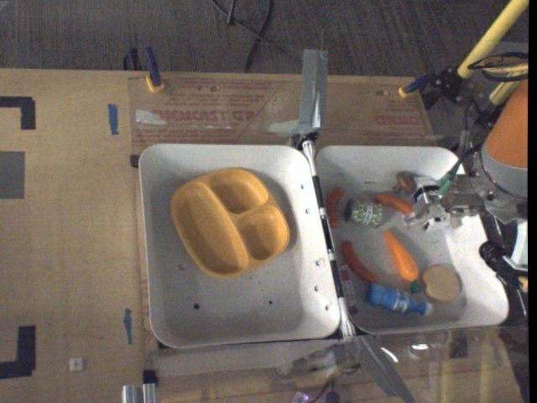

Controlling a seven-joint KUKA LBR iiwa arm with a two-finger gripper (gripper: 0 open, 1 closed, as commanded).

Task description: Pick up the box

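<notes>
My gripper [424,208] hangs low over the right bin [470,313], in its upper right part, reaching in from the right. Its fingers [419,194] stand open with nothing held between them. An orange sausage-shaped piece [392,201] lies just left of the tips, its end close to them. A small brownish-grey item [408,180] sits just beyond the gripper near the bin's back; its shape is unclear. A green-patterned can [365,213] lies further left.
The right bin also holds a red sausage [336,205], another red one [359,264], a carrot [401,256], a blue bottle [398,299] and a round tan disc [441,283]. A yellow divided plate [229,221] lies in the left bin [252,317].
</notes>
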